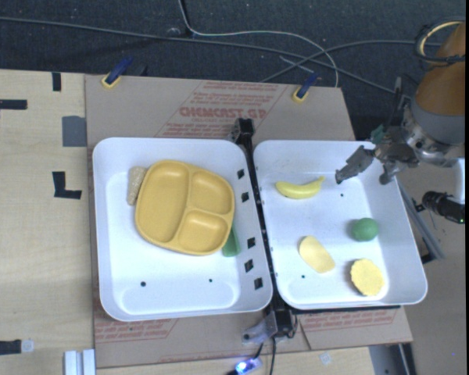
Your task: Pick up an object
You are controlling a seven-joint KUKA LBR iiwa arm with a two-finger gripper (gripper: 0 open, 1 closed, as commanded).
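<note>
My gripper (365, 172) hangs over the far right part of the right bin (399, 209), open, with nothing between its fingers (347, 169). A yellow banana (299, 187) lies just to its left on the bin floor. A green ball (365, 229) sits below the gripper. Nearer the front lie a pale yellow wedge (316, 254) and a round yellow piece (366, 277).
The left bin (113, 233) holds a yellow divided plate (184, 207). A tan piece (135, 184) lies at the plate's left edge, and a green piece (231, 245) peeks out from under its right edge. Black clips (250, 201) join the two bins. Cables cross the dark floor behind.
</note>
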